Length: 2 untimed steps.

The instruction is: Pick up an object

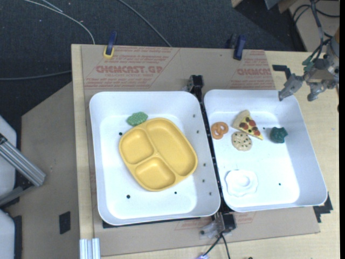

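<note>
Gripper (300, 90): seen at the upper right of the camera view, above the far right corner of the right bin. Its 2 fingers are spread apart with nothing between them — no object held.
Arm: only the wrist end shows, entering from the right edge.
Right bin (302, 190): shallow, white, holds 5 small items, all well apart from the gripper.
Pizza slice (247, 124): toy wedge with red dots, in the far half of the right bin, point toward the right.
Pretzel (219, 130): small orange-brown ring shape, just left of the pizza slice, near the bin's left wall.
Cookie (241, 141): round, tan with dark specks, just below the pizza slice — touching or nearly so, cannot tell which.
Dark green piece (278, 135): small lump to the right of the pizza slice; of the 5 items it lies nearest the gripper.
Fried egg (240, 181): white toy with a pale centre, in the near half of the right bin, apart from the others.
Left bin (108, 193): shallow, white, beside the right bin.
Yellow plate (157, 153): 3 compartments, lies tilted across the middle of the left bin.
Light green piece (137, 118): small leafy shape at the plate's far left rim, touching it.
Bench (161, 66): brown board with red printed lettering; 2 blue clamps at its far edge.
</note>
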Each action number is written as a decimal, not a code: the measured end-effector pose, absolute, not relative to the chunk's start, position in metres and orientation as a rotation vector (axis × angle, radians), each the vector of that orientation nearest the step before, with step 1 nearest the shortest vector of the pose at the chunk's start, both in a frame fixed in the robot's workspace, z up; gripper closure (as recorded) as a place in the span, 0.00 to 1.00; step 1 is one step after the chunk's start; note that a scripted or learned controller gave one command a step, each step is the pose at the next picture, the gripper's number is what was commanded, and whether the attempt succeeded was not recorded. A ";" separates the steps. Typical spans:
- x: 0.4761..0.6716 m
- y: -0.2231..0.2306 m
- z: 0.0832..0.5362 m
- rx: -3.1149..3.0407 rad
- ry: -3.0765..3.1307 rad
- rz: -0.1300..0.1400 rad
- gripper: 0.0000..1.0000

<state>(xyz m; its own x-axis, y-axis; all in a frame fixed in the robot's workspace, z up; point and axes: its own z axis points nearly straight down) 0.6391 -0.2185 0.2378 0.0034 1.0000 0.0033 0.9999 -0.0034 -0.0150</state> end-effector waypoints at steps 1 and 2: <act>0.641 -0.217 0.247 -2.220 -2.221 0.001 0.00; 0.638 -0.216 0.205 -2.218 -2.219 0.004 0.00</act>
